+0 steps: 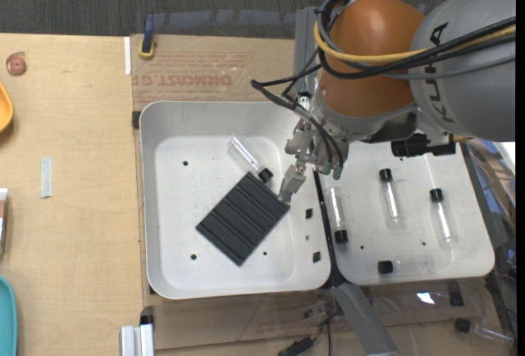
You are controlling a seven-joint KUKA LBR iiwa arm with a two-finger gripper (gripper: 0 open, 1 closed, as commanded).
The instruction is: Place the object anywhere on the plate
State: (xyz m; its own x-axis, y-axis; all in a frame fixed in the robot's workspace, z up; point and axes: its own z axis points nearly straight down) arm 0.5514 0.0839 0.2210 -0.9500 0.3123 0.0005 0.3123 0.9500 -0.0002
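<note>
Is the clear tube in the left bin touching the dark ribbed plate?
Cannot tell. In the camera view the tube's black cap sits right at the upper corner of the ribbed plate, and no clear gap or contact line shows there.

White letters "KU" of the KUKA brand show on the grey arm [459, 59]. Faint red mirrored print on the cardboard sheet [205, 75] is unreadable.

Plate [244, 220]: black, ribbed. 2 bins [164, 264]: white. Tubes [244, 154]: clear, black caps. Arm [459, 59]: grey, orange band. Bench [66, 207]: pale wood.
</note>
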